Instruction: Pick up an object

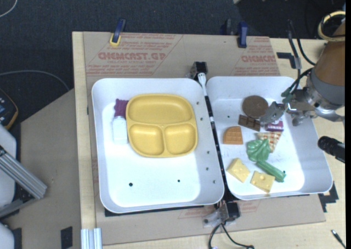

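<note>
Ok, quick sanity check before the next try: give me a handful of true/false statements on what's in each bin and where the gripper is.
1. The yellow divided plate lies in the left bin. True.
2. The two cheese wedges lie in the left bin. False: they lie in the right bin, near its front.
3. The gripper is over the right bin. True.
4. The brown round cookie sits on the yellow plate. False: it sits on the right bin's floor, beside the gripper.
5. The green toy vegetable lies in the right bin. True.
</note>
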`<action>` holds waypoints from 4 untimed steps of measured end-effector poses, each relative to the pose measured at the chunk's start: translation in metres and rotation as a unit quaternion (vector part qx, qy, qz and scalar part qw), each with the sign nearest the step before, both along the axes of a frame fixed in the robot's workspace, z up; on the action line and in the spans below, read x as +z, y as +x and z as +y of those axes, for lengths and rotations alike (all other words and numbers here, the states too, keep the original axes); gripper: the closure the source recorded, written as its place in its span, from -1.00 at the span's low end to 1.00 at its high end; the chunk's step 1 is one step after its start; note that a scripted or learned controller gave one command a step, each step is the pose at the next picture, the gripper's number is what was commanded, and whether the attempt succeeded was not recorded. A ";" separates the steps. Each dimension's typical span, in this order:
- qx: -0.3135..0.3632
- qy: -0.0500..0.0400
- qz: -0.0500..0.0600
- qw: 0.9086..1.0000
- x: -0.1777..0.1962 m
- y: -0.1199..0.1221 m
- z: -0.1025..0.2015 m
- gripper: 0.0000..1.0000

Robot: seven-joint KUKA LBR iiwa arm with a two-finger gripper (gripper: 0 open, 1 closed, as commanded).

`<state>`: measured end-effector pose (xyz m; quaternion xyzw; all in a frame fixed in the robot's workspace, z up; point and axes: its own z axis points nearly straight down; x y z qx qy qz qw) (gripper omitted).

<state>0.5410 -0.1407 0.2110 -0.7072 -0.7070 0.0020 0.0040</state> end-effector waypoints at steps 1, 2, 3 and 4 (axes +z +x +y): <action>0.000 0.000 0.000 1.000 -0.063 -0.006 -0.001 -1.00; 0.000 0.000 -0.001 1.000 -0.110 0.002 0.001 -1.00; 0.000 -0.003 -0.005 1.000 -0.123 0.003 0.000 -1.00; -0.001 -0.006 -0.011 1.000 -0.110 0.006 -0.003 1.00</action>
